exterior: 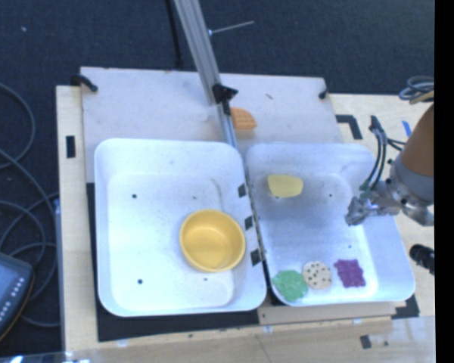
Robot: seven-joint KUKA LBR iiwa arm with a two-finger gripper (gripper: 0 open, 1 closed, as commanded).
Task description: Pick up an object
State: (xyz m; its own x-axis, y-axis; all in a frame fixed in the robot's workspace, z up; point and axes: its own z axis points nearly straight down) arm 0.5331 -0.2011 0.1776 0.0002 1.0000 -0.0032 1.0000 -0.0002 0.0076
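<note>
Yellow and softly rounded, the flat sponge-like piece [285, 185] lies in the right bin [378, 274], up and to the left of the gripper [357, 213], well apart from it, its long axis running left to right. Whether the gripper is open cannot be told. Nearer the front edge sit a green lump [290, 283], a speckled cookie [316, 275] and a purple piece [350, 272].

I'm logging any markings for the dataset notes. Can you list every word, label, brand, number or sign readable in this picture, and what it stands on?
None can be read.
The yellow bowl, the two white bins and the small pieces in the right-hand bin bear no visible text.
The device at the lower left has a dark screen; anything on it is too small and blurred to read.
The gripper shows no legible label.
</note>
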